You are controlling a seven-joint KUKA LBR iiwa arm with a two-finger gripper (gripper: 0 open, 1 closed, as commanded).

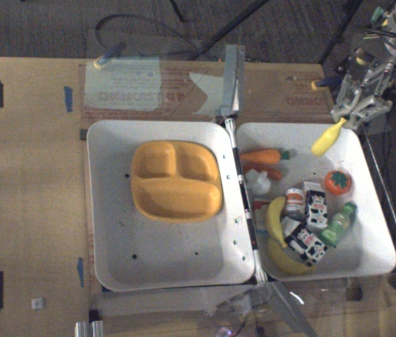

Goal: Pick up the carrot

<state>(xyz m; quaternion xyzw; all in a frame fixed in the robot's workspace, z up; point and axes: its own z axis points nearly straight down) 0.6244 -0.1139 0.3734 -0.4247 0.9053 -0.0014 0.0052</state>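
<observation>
The small orange plastic carrot with a green top (261, 156) lay untouched in the right shallow white bin (377, 258), near its upper-left corner. The gripper (358, 109) hovered above the bin's far right corner; its state could not be determined. Approach, grasp and lift remained.

We see two white bins (107, 209). At nine o'clock sits an orange tray (176, 180); toward three o'clock, an orange carrot (261, 157) with a green tip, a yellow banana (275, 220), black-and-white cow-patterned cartons (316, 208), a green bottle (338, 225) and an orange-red tomato (338, 182).
</observation>
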